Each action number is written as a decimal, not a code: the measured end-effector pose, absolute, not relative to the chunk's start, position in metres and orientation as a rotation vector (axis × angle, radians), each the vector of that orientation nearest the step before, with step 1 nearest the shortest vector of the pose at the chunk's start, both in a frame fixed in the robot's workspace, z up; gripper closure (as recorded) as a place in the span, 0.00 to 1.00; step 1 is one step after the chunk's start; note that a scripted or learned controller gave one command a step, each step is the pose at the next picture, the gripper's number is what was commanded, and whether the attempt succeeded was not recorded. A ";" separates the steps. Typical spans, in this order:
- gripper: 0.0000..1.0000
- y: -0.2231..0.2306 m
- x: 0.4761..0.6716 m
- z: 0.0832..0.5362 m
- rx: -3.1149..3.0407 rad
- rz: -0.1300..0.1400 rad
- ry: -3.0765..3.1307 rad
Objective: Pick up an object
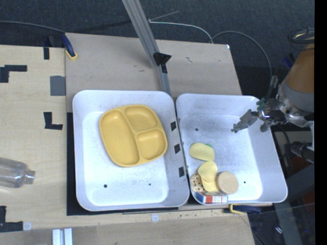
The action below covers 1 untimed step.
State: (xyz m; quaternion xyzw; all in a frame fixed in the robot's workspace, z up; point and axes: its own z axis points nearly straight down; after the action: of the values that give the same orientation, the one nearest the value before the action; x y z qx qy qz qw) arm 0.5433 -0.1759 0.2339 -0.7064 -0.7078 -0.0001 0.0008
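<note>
The right bin (pixel 265 157) holds a small cluster near its front left: a pale yellow piece (pixel 202 150), a second pale yellow piece (pixel 208 171), a round tan disc (pixel 228 182), a brown speckled item (pixel 196 183) and a flat red-and-white item (pixel 212 199). My gripper (pixel 250 128) hangs over the right bin's back right part, above and to the right of that cluster. It is open, with nothing between its fingers. A yellow three-compartment plate (pixel 134 135) lies in the left bin (pixel 87 152).
A slanted metal pole (pixel 140 22) reaches down to the back edge between the bins. A clear bottle (pixel 13 172) lies on the bench at far left. Cables (pixel 240 34) run behind the right bin. A blue-and-yellow clamp (pixel 69 47) sits at the back left.
</note>
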 end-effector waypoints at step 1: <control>0.00 -0.173 0.542 0.347 -2.223 -0.006 -2.229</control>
State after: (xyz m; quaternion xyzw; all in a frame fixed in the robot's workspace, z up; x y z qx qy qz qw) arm 0.5415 -0.1732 0.3466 -0.7061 -0.7081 -0.0019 -0.0034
